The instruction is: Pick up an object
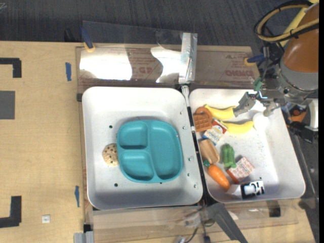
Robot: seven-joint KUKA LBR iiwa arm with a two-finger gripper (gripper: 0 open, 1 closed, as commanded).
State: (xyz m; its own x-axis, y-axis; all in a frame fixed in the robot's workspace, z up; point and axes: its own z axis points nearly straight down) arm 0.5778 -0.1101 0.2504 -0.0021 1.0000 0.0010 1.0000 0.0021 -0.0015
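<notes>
A small black-and-white bottle point(251, 189) lay at the right bin's point(283, 151) near edge. The hand point(258, 105) hovered spread wide and empty over the banana point(234, 119).

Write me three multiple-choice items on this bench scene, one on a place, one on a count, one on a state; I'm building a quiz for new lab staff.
1. Where does the round speckled cookie lie?
A. In the left bin, beside the teal tray
B. In the right bin, on the banana
C. On the cardboard outside the bins

2. How many compartments has the teal plastic divided tray?
A. One
B. Three
C. Six

3. How does the gripper stand?
A. Open, above the far end of the right white bin, near the yellow toy banana
B. Shut on the cookie
C. Pressing on the teal tray

Answers: 1 A, the cookie touches the tray's left edge; 2 B, ridges split it in three; 3 A, its fingers are spread with nothing between them.
</notes>
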